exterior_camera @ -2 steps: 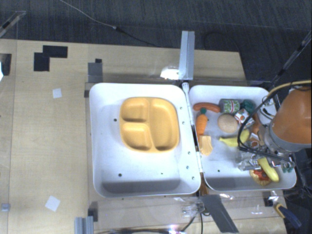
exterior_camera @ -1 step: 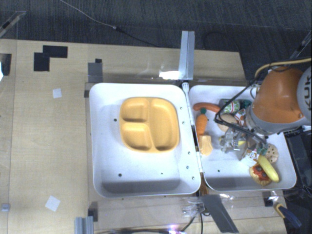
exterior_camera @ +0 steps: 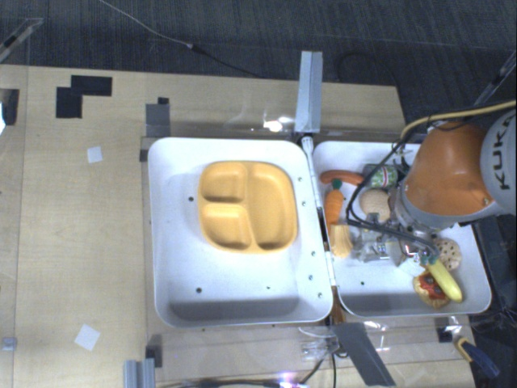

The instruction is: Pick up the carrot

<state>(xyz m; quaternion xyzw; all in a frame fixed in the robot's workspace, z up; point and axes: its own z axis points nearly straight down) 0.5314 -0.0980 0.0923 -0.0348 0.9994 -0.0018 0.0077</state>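
Overhead slanted view of a tabletop (exterior_camera: 73, 241) carrying two shallow white bins side by side. The left bin (exterior_camera: 174, 241) holds a yellow divided plate (exterior_camera: 245, 205). The right bin (exterior_camera: 477, 285) holds a clutter of toy food, with the grey and orange arm (exterior_camera: 452, 172) reaching in from the right and hanging over its middle.

The carrot (exterior_camera: 333, 203), orange with a small green top, lies upright along the right bin's left wall, just beside a hot dog (exterior_camera: 343, 176) near the back. A banana (exterior_camera: 445, 281) and a cookie (exterior_camera: 448, 253) sit toward the front right corner.

The claw (exterior_camera: 380, 241) sits low among the items, just to the right of the carrot and apart from it; whether it is wide or narrow cannot be told, since cables and the wrist cover it. Nothing is visibly held.

The step appears to be the approach, before any grasp. The next move likely calls for shifting left toward the bin wall and lining up with the carrot's length. Items beneath the wrist are hidden, and a pale object beside the carrot is hard to identify.
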